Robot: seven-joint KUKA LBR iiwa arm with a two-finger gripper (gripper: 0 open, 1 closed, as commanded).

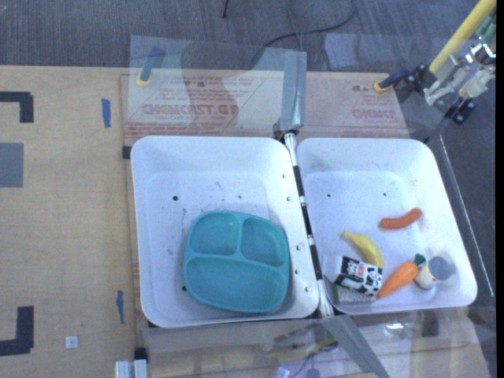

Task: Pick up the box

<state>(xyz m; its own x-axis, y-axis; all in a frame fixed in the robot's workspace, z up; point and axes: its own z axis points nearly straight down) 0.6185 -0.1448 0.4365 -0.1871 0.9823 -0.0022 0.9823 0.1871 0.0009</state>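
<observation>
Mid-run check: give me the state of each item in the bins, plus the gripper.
Gripper: up beyond the right bin's far right corner, away from the items.
Box: lying flat near the right bin's front edge, not gripped.
Banana: lying just behind the box.
Carrot: lying tilted, right of the box.
Sausage: lying apart, mid-bin.
Small bottle: on its side beside the carrot.
Teal tray: flat in the left bin.

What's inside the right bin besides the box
The right bin holds the box, a banana, a carrot, an orange sausage-shaped piece and a small bottle-like item. Whatever lies under them is covered.
</observation>
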